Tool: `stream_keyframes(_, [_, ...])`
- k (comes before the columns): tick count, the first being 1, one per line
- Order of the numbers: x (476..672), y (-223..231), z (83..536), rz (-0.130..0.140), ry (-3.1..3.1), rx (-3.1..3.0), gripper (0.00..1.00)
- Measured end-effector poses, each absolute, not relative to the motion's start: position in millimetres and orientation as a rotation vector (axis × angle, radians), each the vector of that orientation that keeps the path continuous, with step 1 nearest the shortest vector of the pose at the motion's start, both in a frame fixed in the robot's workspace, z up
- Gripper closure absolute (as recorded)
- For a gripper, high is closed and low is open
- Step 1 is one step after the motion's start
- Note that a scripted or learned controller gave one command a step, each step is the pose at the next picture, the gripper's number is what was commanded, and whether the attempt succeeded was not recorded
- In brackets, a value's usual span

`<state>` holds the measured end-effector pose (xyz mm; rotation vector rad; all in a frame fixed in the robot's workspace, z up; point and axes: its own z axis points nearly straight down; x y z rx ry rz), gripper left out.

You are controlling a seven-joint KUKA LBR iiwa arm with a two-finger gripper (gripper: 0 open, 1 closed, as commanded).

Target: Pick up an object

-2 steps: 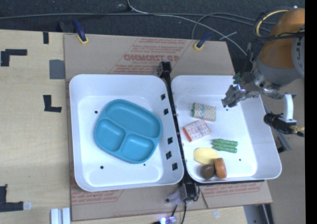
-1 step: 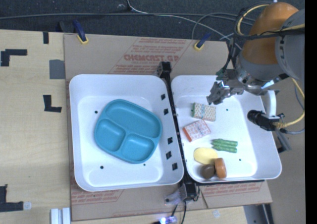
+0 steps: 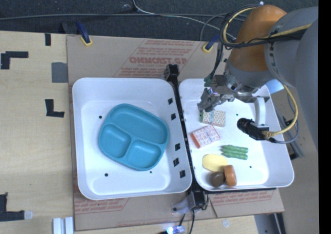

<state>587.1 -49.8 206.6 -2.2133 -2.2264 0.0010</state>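
My gripper [image 3: 209, 104] hangs over the upper left part of the right bin [image 3: 279, 173]. Its fingers point down at a small patterned card packet [image 3: 216, 118] that lies just below them. A second packet, red and white [image 3: 205, 136], lies a little lower. Further toward the front of that bin are a green bean pod [image 3: 235, 151], a yellow lemon-like piece [image 3: 214, 162] and a brown and orange toy food piece [image 3: 224, 176]. Nothing shows between the fingers.
The left bin [image 3: 83, 93] holds a blue divided plate [image 3: 134, 136]. A black divider [image 3: 178, 119] runs between the bins. A black cable plug [image 3: 250, 128] hangs over the right bin, and the arm's grey and orange body [image 3: 264, 36] covers its far right corner.
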Motion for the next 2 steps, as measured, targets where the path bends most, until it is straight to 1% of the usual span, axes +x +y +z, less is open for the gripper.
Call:
stream_keyframes(1, [586.9,5,219,-0.001,-2.229,-2.213,1.00])
stream_keyframes(2, [578.8,66,213,0.001,-2.228,-2.212,1.00])
